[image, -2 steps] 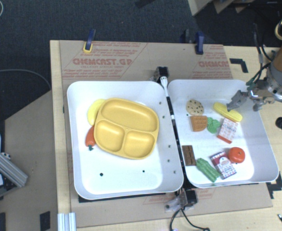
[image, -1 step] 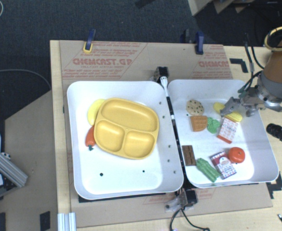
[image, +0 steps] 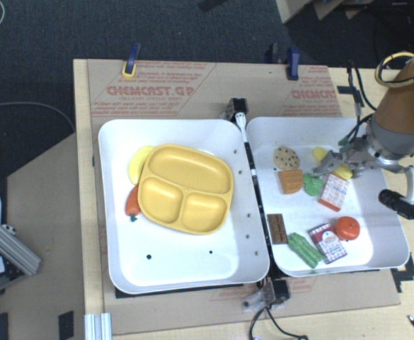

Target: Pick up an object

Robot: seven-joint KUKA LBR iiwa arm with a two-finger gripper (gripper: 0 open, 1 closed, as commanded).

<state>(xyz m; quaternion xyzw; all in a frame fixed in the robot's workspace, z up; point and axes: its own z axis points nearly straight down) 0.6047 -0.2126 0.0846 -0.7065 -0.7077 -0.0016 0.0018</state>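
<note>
1 gripper [image: 340, 163], finger state impossible to tell, sits mid-right among crowded toys beside a carton [image: 334, 190], so it may nudge neighbours.

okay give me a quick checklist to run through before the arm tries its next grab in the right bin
1. Pincer over the right bin: ok.
2. Something between its fingers: cannot tell, the view is too cluttered there.
3. Target nearby: ok, a yellow piece and a red and white carton lie right beside it.
4. Target isolated: not ok, the carton touches a green piece.
5. Other picks reachable: ok, a red tomato and a cookie lie in the same bin.
</note>
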